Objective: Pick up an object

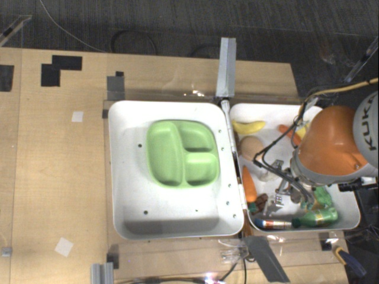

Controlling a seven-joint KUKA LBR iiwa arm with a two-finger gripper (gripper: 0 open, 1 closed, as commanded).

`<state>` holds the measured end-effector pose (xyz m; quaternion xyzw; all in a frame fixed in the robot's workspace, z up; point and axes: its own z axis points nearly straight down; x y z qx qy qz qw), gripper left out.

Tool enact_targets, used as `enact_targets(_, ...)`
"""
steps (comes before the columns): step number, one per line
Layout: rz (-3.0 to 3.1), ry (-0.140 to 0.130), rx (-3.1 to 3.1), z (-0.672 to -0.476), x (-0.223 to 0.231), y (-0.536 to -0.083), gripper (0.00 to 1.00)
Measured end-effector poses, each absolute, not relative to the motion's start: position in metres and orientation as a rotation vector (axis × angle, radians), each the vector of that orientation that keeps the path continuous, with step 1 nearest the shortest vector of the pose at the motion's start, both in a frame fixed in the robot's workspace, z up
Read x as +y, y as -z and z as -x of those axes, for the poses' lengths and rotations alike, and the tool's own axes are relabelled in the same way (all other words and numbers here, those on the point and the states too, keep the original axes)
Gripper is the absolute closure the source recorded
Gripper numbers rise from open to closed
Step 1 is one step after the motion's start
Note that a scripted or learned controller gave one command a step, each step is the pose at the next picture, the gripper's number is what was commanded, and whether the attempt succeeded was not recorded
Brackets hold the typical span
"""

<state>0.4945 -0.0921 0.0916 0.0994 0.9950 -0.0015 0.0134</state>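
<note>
The hand (288, 195) hangs low over the right bin (354, 218), among its clutter; whether it is open or closed I cannot tell (the wrist hides it). Just beside it lie a green bottle (318, 216), a carrot (250, 187) and a banana (249, 126). The left bin (127, 158) holds a green tray (180, 152) on the worktop (53, 176).

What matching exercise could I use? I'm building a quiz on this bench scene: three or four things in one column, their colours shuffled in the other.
Things:
1. divided tray in the left bin
2. banana in the right bin
3. carrot in the right bin
4. egg-shaped object in the right bin

Colours:
A. orange
B. tan
C. light green
D. yellow

Pairs: 1-C, 2-D, 3-A, 4-B
</note>
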Motion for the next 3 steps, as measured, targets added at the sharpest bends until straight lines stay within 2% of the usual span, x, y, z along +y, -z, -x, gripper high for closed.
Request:
enact_targets(2,-0.301,-0.003,3.104,-0.494,-0.102,-0.092,0.00)
enact_targets(3,-0.371,0.004,3.097,-0.493,-0.097,-0.092,0.00)
